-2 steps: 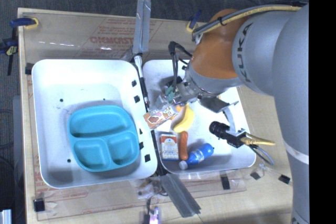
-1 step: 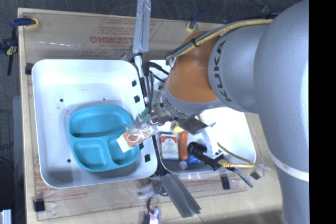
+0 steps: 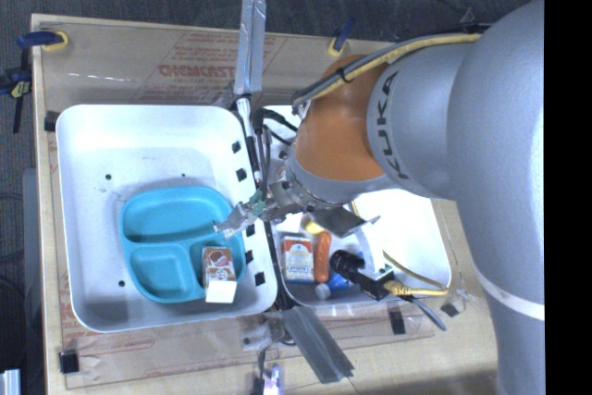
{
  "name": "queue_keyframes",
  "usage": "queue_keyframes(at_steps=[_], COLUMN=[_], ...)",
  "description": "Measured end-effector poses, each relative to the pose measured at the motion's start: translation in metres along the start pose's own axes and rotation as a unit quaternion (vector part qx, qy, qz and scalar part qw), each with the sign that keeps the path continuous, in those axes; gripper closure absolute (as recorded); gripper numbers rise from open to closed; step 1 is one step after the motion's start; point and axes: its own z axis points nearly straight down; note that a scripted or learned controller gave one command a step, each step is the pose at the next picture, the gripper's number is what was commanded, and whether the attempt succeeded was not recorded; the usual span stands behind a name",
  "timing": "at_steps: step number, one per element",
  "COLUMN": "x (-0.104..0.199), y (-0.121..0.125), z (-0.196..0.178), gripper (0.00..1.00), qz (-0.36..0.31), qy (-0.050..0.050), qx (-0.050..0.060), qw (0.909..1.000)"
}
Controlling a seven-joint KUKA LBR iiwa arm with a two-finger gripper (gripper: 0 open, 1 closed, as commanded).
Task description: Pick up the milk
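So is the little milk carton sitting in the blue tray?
Yes, the milk carton sits in the lower right compartment of the blue tray, inside the left bin.

The arm (image 3: 462,116) comes in from three o'clock, its broad grey link taking up the upper right and running down the right side toward five o'clock. The orange band (image 3: 338,129) above the wrist sits near the middle, just toward one o'clock of centre, with a yellow cable (image 3: 416,46) looping over it from the two o'clock side. Below the band the wrist narrows and points toward eight o'clock, and the hand (image 3: 242,216) reaches out low at its end; whether its fingers are parted or together cannot be made out.
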Motion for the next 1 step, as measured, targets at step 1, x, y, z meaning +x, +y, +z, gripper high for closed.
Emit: queue_keyframes(at_steps=[1], x=[-0.0841], y=[-0.0150], z=[0.0051], gripper=[0.00], qz=[0.001], qy=[0.000], qx=[-0.002], qw=[1.0000])
